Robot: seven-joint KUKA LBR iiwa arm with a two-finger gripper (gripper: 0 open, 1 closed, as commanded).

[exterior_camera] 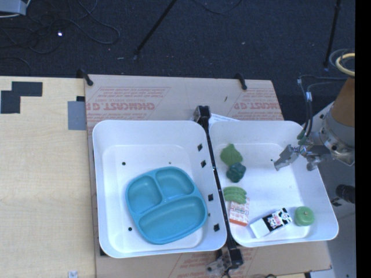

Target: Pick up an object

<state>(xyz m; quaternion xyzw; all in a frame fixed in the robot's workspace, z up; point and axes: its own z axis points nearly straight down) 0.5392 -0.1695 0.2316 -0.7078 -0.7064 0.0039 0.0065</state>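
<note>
Jaws [295,155] over right bin [324,225], spread open, gripping nothing, touching nothing

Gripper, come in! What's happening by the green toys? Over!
Gripper over right bin, holding nothing. Green toys left of it, untouched. Nothing between them.

Robotics lab: two white bins [110,155] on a cardboard sheet [151,100] over a wood bench [40,184], dark carpet with loose cables [69,22], tripod legs [159,19].
</note>
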